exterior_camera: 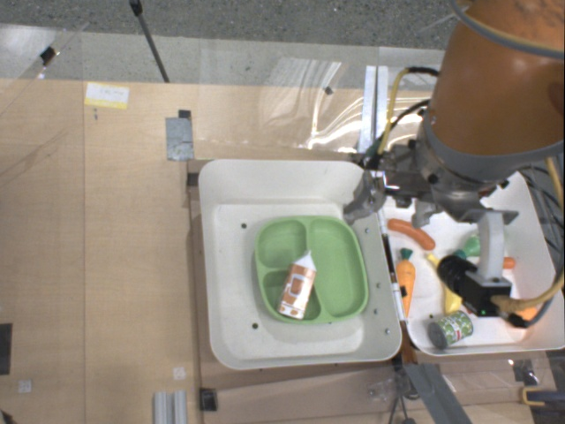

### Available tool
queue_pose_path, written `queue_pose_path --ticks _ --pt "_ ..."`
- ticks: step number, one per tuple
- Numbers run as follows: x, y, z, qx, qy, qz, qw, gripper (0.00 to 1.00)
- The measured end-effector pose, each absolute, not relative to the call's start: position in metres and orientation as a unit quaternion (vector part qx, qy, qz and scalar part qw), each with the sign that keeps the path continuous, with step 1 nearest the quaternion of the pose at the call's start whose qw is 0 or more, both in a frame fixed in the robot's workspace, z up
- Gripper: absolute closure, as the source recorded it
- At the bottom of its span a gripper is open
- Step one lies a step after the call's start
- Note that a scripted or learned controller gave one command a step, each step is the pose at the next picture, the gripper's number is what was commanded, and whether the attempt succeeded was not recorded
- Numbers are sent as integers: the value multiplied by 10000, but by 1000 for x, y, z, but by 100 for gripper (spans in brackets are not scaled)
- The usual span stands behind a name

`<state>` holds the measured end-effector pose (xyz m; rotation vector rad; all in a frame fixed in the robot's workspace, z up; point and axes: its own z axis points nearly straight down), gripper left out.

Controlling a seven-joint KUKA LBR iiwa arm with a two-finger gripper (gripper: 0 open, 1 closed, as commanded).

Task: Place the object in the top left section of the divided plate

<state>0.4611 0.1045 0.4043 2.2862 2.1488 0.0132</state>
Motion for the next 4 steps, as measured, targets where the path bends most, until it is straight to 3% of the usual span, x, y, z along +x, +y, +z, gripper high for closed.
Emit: queue_pose_path --ticks 1,2,3,4 --pt "489 114 530 7086 7056 41 20 0" --pt "581 78 543 7197 6943 29 24 0" --pt "644 35 544 6380 7700 31 42 0" --pt "664 -68 544 5531 8331 20 56 0"
